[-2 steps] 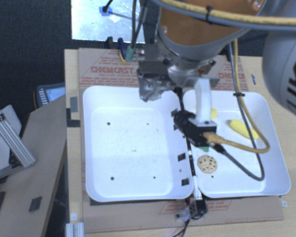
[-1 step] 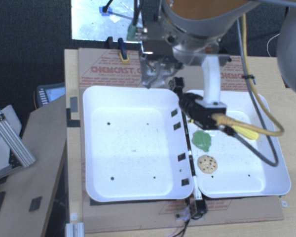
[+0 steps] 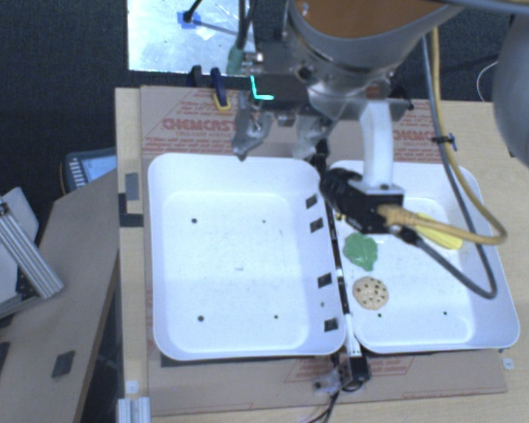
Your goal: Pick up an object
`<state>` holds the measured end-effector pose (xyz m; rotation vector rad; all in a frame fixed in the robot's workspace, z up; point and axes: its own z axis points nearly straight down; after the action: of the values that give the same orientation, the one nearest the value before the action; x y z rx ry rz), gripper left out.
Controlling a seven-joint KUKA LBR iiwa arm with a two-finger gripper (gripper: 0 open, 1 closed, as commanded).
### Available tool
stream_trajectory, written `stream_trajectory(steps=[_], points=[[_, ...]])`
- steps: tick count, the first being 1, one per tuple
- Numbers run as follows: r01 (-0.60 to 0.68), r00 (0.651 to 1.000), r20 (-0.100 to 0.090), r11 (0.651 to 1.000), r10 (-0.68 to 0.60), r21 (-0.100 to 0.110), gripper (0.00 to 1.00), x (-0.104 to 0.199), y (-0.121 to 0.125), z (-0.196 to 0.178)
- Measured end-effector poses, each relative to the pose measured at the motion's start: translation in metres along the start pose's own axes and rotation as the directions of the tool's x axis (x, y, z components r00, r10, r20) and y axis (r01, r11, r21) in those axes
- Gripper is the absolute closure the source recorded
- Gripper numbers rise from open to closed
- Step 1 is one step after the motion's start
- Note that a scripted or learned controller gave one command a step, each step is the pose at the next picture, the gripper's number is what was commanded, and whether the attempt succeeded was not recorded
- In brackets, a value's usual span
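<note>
The tool (image 3: 249, 141) hangs at upper centre of the frame, over the far rim of the left bin (image 3: 238, 263); whether it is open or closed cannot be told. Well apart, lower right, a green object (image 3: 362, 251) and a round cookie (image 3: 370, 293) lie in the right bin (image 3: 450, 324).

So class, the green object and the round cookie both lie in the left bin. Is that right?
Not quite. The camera view shows the green object and the round cookie both lying in the right bin, not the left bin.
</note>
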<state>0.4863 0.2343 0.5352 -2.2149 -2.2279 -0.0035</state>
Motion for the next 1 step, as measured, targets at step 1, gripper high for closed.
stream_trajectory(steps=[1], points=[[0.003, 1.0, -0.002, 1.0, -0.003, -0.002, 1.0, 0.0002, 0.0003, -0.0115]])
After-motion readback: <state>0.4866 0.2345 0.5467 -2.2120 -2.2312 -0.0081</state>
